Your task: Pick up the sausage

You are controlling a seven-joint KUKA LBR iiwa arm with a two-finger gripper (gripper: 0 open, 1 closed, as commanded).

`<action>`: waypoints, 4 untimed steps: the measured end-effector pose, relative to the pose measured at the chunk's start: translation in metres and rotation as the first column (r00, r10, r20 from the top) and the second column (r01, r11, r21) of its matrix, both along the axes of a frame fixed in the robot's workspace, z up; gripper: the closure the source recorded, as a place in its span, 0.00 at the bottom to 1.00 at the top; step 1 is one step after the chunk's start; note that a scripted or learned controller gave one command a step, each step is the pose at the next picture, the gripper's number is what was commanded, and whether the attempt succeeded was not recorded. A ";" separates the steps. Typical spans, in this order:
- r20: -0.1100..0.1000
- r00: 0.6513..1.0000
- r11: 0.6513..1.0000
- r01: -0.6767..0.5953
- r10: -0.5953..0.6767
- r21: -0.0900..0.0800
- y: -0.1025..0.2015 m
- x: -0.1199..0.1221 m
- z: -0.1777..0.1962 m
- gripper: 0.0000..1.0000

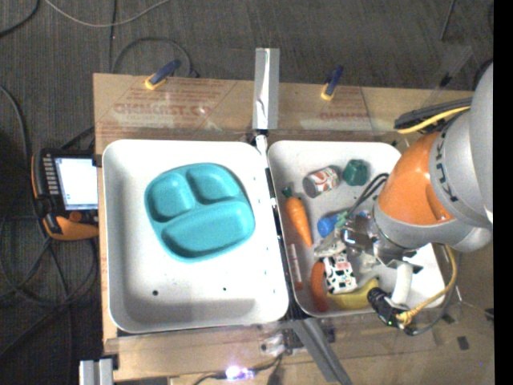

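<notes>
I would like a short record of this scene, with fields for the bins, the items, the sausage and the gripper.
left bin: white bin holding a teal divided plate
right bin: white bin with several small items
items in right bin: carrot, can, green item, blue item, yellow item
sausage: reddish-brown sausage near the front edge of the right bin, below the carrot
gripper: gripper low over the right bin, just right of the sausage; grip cannot be judged
</notes>
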State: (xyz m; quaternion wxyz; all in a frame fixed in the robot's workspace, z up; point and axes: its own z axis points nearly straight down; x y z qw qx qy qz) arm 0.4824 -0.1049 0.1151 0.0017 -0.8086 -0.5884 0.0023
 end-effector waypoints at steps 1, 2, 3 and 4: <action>-0.004 1.000 1.000 -0.003 0.003 0.004 0.002 0.000 0.007 1.00; -0.004 1.000 1.000 -0.003 0.003 0.004 0.002 0.000 0.007 0.00; 0.012 0.999 1.000 -0.031 0.032 -0.002 0.005 0.003 -0.024 0.00; 0.017 0.999 0.999 -0.035 0.035 0.000 0.007 0.005 -0.015 1.00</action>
